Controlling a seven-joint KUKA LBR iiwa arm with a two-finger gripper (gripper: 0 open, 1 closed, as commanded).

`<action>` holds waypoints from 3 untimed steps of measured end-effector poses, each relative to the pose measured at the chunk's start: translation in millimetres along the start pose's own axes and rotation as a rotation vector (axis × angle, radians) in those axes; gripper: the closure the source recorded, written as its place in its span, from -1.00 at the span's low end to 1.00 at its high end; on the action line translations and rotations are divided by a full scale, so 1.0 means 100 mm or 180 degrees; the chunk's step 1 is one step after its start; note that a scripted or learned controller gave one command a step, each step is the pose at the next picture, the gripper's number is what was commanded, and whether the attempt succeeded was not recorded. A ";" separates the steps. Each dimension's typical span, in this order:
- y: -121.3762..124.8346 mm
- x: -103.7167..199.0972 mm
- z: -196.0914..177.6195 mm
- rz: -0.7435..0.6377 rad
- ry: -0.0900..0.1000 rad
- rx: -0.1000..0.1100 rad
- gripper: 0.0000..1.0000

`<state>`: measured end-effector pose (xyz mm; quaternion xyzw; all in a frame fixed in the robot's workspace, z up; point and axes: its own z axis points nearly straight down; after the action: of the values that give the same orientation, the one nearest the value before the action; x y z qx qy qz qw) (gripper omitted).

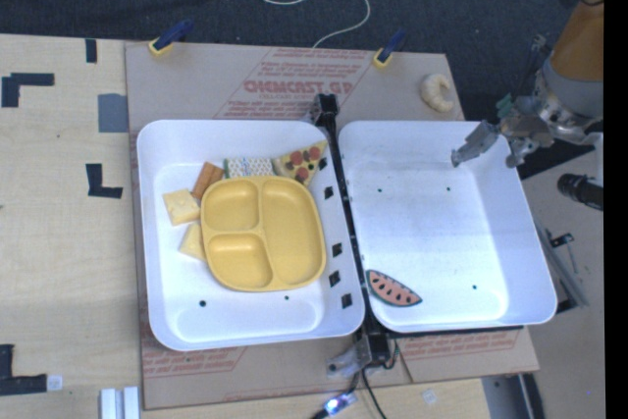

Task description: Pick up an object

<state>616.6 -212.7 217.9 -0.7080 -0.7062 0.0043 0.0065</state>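
Grey KUKA arm w/ orange band (pixel 579 44) reaches in from right. Two-finger gripper (pixel 481 144) hangs over upper right corner of right white bin (pixel 510 240), fingers apart, nothing btwn them.

Closest pickable obj: flat plastic watermelon slice (pixel 392 289), low left corner of same bin, well apart from gripper.

Left white bin (pixel 157 211) has yellow sectioned plastic plate (pixel 263 233), toy food bits around its top/left.

Prob approach step, no grab yet. Next imo: move down-left over slice, descend, close.

place: probably robotics lab | cues: clamped cardboard (pixel 294 78), taped bench (pixel 59 162)
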 end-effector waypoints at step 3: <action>-0.01 0.08 1.13 -0.0015 -0.0007 -0.0026 -1.00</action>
<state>613.8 -204.8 104.7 -0.7063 -0.7079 0.0021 0.0028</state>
